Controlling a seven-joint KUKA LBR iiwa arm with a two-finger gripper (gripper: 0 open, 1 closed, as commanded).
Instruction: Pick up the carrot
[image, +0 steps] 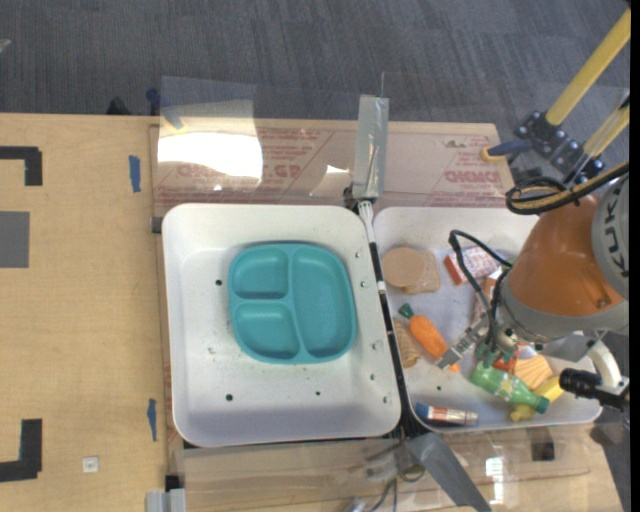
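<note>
The carrot lies in the right bin, just to the left of the gripper and a little apart from it, with its green top pointing toward the divider between the two bins. It looks like a small toy, so I judge it light, stiff and rather smooth; the best hold is probably across the thick orange middle, not the narrow tip.

If the gripper is open or closed, I cannot tell.

Behind the carrot, farther from the gripper, lies a round brown slice. Under the wrist and to its right there is a green bottle among other toy food. A tube lies in front. The teal divided plate sits in the left bin, well apart.
</note>
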